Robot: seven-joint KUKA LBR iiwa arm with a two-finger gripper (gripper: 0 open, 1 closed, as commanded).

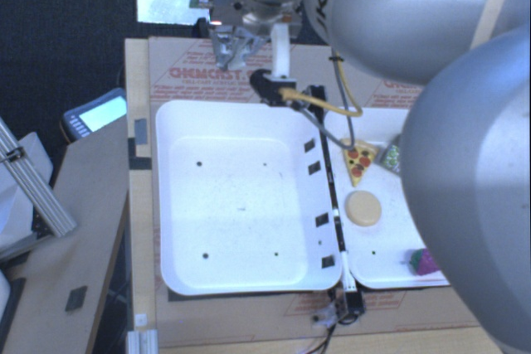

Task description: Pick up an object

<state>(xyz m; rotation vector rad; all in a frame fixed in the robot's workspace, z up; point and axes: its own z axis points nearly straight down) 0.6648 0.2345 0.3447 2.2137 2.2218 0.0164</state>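
While the left bin (224,203) offers us nothing to grasp, we see the gripper (232,54) poised above its far edge, and we cannot tell how it is set or whether it holds anything. Moving right, we find the pizza slice (359,162), the round tan disc (363,208) and a purple piece (424,262) in the right bin (377,265). We judge the disc light and stiff, best pinched across its rim.
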